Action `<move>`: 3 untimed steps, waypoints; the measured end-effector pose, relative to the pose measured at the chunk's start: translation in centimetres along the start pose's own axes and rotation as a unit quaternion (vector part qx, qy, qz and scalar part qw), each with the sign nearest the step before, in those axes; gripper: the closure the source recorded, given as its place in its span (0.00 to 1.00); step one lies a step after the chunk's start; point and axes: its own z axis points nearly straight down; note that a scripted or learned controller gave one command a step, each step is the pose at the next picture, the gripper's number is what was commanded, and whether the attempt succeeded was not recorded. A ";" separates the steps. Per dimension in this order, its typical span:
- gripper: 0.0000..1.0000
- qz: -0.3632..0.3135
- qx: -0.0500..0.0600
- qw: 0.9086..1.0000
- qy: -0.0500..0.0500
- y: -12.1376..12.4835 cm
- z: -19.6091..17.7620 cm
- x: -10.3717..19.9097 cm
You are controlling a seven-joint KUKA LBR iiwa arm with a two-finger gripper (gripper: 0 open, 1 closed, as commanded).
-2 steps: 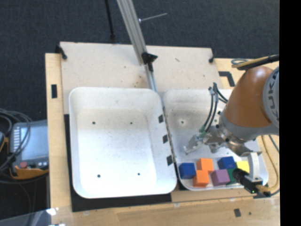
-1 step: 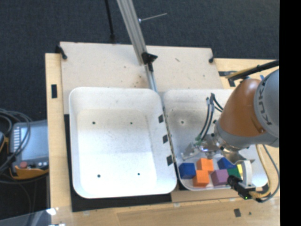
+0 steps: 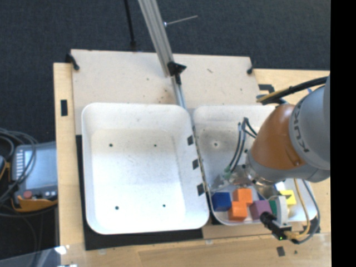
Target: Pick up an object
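The arm (image 3: 289, 143) reaches in from the right and hangs over the right bin (image 3: 214, 127), its orange band and grey body covering much of that bin's right half. The objects to be picked lie bunched in the near corner of that bin: a blue block (image 3: 221, 201) nearest the bin's left wall, an orange block (image 3: 241, 203) just right of it, a purple block (image 3: 259, 208) beside that, then a green piece (image 3: 273, 206) and a yellow piece (image 3: 286, 196) farther right, all close together and some touching. The gripper (image 3: 245, 178) seems to sit just on the far side of this cluster, under the wrist, but the arm hides it, so I cannot tell whether the jaws stand apart or together, and nothing is seen held. The left bin (image 3: 92, 149) lies well apart from the arm.

I judge the step in hand to be the approach over the pile, with no grasp yet shown. The next move calls for settling on one block, probably the orange or blue one as the most exposed, and descending squarely over it with room on both sides, since the neighbours crowd close and the bin's near wall leaves little clearance.
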 end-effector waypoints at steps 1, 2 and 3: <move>1.00 0.005 -0.003 1.000 0.000 0.2 -1.1 -0.1; 1.00 -0.002 0.001 1.000 0.001 1.3 -7.0 0.1; 1.00 -0.003 0.001 1.000 0.002 1.0 -12.8 0.8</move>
